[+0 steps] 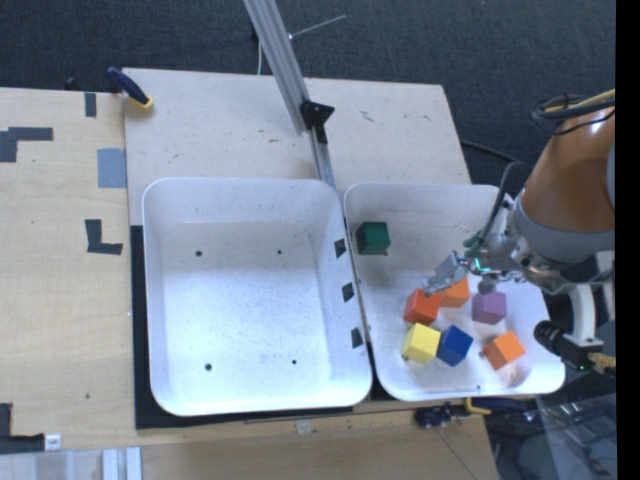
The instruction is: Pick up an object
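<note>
Tool [447, 276] reached in from right of frame, tip low over right bin [420, 200], just above orange cube [456, 292] and red-orange cube [421, 307]. Could not tell whether it gripped anything. Arm [565, 193] cut off at right edge. Purple cube [488, 307], yellow cube [421, 343], blue cube [455, 345] lay nearby; green cube [373, 237] apart, upper left in bin.

A metal rail [283, 53] is seen slanting across the pale worktop [60, 198]. Grey tape patches [112, 167] and a blue-yellow clamp [130, 88] are seen there.
</note>
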### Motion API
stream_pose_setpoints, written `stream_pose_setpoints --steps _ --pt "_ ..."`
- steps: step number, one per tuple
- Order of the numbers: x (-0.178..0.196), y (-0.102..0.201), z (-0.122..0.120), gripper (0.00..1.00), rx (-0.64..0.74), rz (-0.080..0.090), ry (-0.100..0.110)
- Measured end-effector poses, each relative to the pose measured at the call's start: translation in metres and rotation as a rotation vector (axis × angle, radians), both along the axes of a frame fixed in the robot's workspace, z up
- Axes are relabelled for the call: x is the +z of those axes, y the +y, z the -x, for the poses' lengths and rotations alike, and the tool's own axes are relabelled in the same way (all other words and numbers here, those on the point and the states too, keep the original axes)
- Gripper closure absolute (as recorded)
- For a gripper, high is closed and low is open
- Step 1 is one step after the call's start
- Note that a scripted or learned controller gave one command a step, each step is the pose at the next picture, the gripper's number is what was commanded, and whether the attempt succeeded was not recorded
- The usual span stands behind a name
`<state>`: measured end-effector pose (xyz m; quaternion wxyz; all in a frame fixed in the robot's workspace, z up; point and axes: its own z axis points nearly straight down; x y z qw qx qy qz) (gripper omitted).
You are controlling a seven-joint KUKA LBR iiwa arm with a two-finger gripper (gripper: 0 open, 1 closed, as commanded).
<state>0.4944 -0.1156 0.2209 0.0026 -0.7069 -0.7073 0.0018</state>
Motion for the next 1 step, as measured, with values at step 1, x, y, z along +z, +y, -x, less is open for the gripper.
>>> stream_pose_setpoints --steps 1 --pt "0.002 -0.0001 -0.0009 0.0 0.001 0.001 -0.004"
